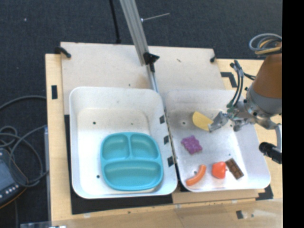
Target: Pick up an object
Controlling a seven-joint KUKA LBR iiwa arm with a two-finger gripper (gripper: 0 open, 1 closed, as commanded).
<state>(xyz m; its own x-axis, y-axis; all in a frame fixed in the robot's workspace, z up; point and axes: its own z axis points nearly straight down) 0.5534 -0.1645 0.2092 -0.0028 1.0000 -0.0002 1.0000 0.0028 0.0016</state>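
Right-hand shallow white bin (247,127) holds five small pieces. Using the bin as a clock face: pale yellow wedge-shaped block (202,120), likely foam or plastic play food, sits near 11 o'clock. Purple knobbly cluster (192,144), grape-like, lies close to centre, slightly toward 8. Orange curved carrot-shaped piece (196,175) at about 7, near the front wall. Round orange-red ball-like piece (218,170) at 6, with a brown rectangular bar (234,168) just beside it toward 5, possibly touching.

Left-hand white bin (80,127) carries a teal three-compartment plastic tray (131,161) toward its 5 o'clock corner.

Gripper (219,121) enters from 3 o'clock, low over the right bin, its tip just beside the yellow wedge's right edge. Fingers are small and blurred against the bin floor; I cannot tell whether they are parted or closed, and nothing shows between them.

Judgement on the nearest candidate, the yellow wedge: looks light, probably slightly soft, with smooth faces that could slip. Its taper makes the thin end a poor hold; better to span the thicker end across its two flat faces. Being light and unsecured, it may skid toward the 9 o'clock wall if nudged sideways before the fingers bracket it. No lift yet; the piece rests on the bin floor.
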